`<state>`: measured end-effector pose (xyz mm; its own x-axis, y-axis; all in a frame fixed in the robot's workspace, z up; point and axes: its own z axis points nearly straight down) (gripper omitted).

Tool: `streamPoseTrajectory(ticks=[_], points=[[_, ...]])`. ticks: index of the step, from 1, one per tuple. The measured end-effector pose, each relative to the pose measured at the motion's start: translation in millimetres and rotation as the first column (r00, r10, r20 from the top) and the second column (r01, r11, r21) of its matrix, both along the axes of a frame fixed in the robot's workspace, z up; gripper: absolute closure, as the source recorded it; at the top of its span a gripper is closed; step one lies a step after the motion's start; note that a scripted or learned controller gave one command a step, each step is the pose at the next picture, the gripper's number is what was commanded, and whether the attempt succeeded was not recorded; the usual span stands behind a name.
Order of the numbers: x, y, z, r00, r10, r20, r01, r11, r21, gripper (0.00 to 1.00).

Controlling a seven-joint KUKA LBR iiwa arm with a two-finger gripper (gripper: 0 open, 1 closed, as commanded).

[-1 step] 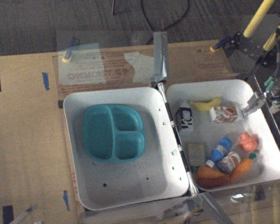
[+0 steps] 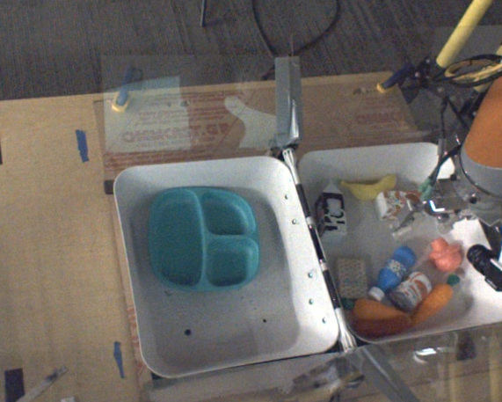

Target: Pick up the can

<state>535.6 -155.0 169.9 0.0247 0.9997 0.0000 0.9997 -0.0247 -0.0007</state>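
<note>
The can (image 2: 410, 293) is small, with a silvery top and a red and white label. It sits in the right bin (image 2: 318, 167) near the front, between a blue bottle (image 2: 394, 272) and an orange carrot (image 2: 434, 301). My gripper (image 2: 441, 206) hangs over the right side of that bin, below the orange band of the arm (image 2: 498, 134). It is up and to the right of the can and apart from it, next to a crumpled white and red wrapper (image 2: 395, 204).
The right bin also holds a banana (image 2: 366, 187), a black and white pack (image 2: 331, 213), a tan sponge (image 2: 352, 273), a pink toy (image 2: 446, 255) and an orange fruit (image 2: 378, 309). A teal divided plate (image 2: 202, 237) lies in the left bin (image 2: 149, 338).
</note>
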Motion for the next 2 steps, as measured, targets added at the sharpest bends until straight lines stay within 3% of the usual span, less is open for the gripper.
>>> streamPoseTrajectory(ticks=[1, 2], points=[[38.0, -32.6, -81.6, 0.997, -0.077, 0.009, 0.077, 0.997, -0.002, 0.00], [38.8, -34.2, -70.3, 0.997, -0.080, 0.013, 0.080, 0.997, -0.003, 1.00]])
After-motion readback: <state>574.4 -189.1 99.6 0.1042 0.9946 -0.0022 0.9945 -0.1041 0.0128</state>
